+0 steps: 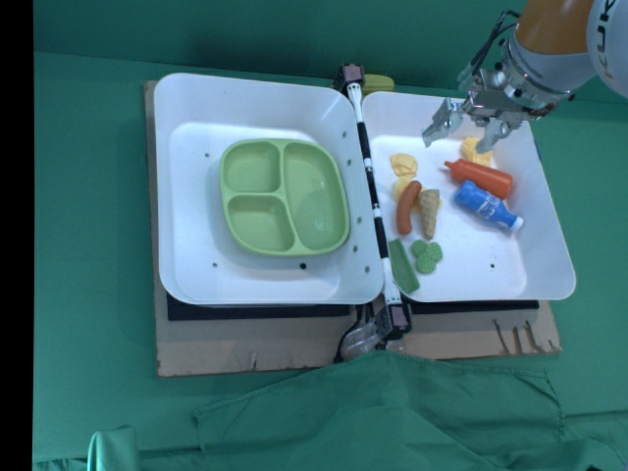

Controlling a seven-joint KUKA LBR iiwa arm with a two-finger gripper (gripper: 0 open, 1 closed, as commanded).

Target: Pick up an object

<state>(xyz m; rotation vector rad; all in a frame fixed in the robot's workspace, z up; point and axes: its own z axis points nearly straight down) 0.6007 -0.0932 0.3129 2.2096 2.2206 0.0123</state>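
Note:
My gripper (465, 131) hangs over the back of the right bin (549, 263), fingers spread open with nothing between them. Just below and to its right lie a small yellow piece (476, 150) and a red ketchup bottle (481, 176). A blue bottle (486, 206) lies in front of those. Toward the bin's left side sit a yellow chip-like piece (403, 169), a red sausage (407, 207), an ice cream cone (430, 212), green peas (427, 255) and a green pod (402, 265).
The left bin (191, 263) holds a light green divided plate (285, 196). A black-and-white divider (368, 180) runs between the bins. A yellow object (378, 82) sits behind the bins. Green cloth (392, 410) bunches up at the front.

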